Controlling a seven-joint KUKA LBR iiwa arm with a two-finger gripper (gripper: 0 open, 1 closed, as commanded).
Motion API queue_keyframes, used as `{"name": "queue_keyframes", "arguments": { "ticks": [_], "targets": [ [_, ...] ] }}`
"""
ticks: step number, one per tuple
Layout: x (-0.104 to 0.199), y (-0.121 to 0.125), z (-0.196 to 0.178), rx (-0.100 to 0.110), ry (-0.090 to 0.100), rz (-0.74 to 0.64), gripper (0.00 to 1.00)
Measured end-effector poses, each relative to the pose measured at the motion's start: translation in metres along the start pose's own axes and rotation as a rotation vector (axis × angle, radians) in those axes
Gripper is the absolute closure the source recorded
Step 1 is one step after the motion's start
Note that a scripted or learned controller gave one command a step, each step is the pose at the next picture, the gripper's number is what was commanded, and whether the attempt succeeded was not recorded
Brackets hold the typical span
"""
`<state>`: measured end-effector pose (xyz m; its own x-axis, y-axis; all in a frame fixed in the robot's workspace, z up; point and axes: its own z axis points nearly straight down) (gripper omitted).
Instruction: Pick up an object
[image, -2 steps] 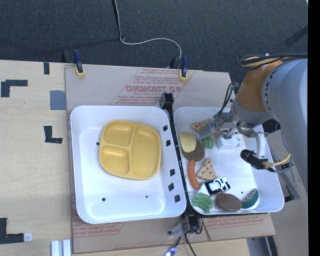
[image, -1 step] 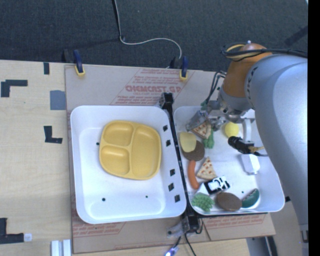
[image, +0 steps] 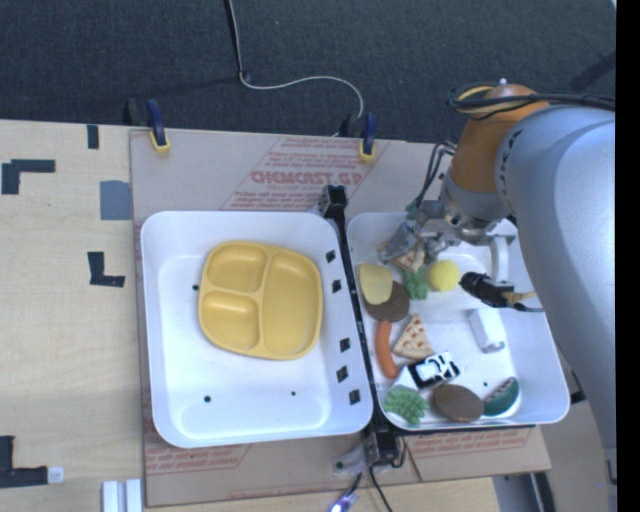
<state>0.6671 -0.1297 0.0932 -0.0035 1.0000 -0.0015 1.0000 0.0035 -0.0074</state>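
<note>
Where two white bins sit side by side: toy food and arm at work.
Left bin (image: 165, 330) holds a yellow divided plate (image: 262, 298); right bin (image: 545, 385) holds toy food — potato (image: 375, 284), carrot (image: 386, 350), sandwich wedge (image: 411, 340), broccoli (image: 404, 403). Gripper (image: 418, 240) hangs low over that bin's far end, finger spacing indiscernible.

end effector (image: 412, 243) over right bin (image: 540, 385) | yellow tray (image: 262, 299) in left bin (image: 170, 400)
</note>
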Motion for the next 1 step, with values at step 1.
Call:
{"name": "queue_keyframes", "arguments": {
  "ticks": [1],
  "targets": [
    [0.0729,-0.0689,-0.0956,-0.008,0.005,-0.003,1.00]
  ]
}}
